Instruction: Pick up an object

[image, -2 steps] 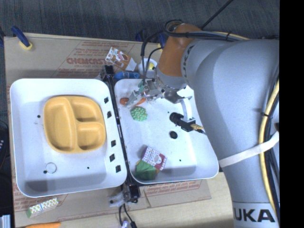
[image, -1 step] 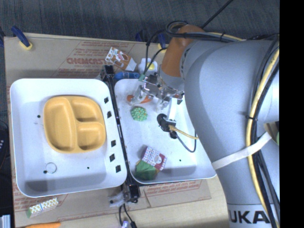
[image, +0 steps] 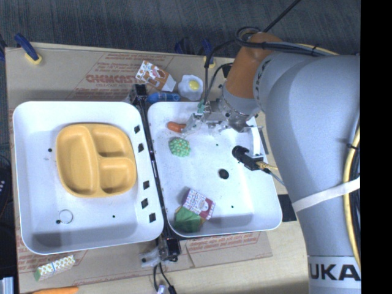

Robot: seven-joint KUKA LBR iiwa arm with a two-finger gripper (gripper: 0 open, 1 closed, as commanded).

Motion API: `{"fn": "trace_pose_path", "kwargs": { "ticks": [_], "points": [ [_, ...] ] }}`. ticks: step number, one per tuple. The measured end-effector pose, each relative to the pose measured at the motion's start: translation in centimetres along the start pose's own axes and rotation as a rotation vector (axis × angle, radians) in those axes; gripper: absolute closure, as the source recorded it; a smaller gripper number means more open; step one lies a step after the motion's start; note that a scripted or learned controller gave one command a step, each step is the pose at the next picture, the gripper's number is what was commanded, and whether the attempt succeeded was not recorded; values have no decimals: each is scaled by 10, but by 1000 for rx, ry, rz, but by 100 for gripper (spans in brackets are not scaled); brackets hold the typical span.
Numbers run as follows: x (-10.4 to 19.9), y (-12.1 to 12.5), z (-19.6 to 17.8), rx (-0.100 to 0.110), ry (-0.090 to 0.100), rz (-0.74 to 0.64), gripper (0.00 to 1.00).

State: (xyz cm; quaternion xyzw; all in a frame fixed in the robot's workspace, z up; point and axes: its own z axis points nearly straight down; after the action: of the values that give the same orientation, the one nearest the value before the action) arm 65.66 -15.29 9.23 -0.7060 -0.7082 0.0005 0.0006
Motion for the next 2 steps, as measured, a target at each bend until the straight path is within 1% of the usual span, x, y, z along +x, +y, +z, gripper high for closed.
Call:
{"fn": "trace_pose_path", "kwargs": {
  "ticks": [1, 2],
  "points": [
    [32, -88, 1, 3, 1, -13, 0],
    [13, -14, 0, 1, 0, 24, 0]
  ]
}}
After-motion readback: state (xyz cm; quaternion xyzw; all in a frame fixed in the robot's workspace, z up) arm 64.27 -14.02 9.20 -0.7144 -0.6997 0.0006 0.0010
